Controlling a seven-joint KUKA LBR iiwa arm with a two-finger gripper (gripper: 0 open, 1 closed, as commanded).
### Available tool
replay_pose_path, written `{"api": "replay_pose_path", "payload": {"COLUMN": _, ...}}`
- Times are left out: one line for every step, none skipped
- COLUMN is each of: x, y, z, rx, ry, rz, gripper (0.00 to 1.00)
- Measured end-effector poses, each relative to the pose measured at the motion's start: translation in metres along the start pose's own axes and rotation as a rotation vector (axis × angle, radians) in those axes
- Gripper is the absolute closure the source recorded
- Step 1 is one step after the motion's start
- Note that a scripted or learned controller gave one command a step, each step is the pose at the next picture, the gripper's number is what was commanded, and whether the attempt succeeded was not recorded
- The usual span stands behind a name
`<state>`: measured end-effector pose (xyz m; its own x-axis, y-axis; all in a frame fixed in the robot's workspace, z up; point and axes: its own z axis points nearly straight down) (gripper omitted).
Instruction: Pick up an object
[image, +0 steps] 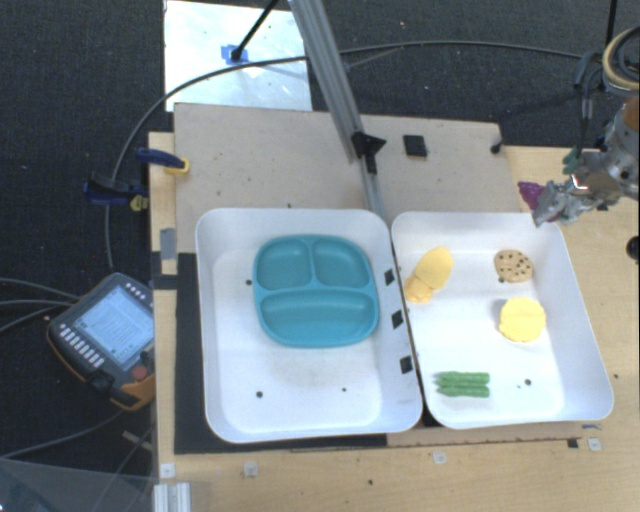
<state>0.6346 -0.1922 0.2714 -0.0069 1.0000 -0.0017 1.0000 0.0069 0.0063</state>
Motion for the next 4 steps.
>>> {"api": "replay_pose_path", "payload": {"x": 0.053, "y": -0.013, "z": 0.002, "rx": 0.005, "ry": 0.002, "rz": -0.001, "gripper": 1.00}}
{"api": "replay_pose_path", "payload": {"x": 0.102, "y": -0.012, "z": 0.017, "rx": 0.005, "ry": 0.002, "rz": -0.002, "gripper": 1.00}}
{"api": "replay_pose_path", "payload": {"x": 0.155, "y": -0.013, "z": 0.032, "rx": 0.005, "ry": 0.002, "rz": -0.002, "gripper": 1.00}}
{"api": "replay_pose_path", "payload": {"x": 0.209, "y": -0.027, "z": 0.033, "rx": 0.007, "ry": 0.002, "rz": -0.001, "gripper": 1.00}}
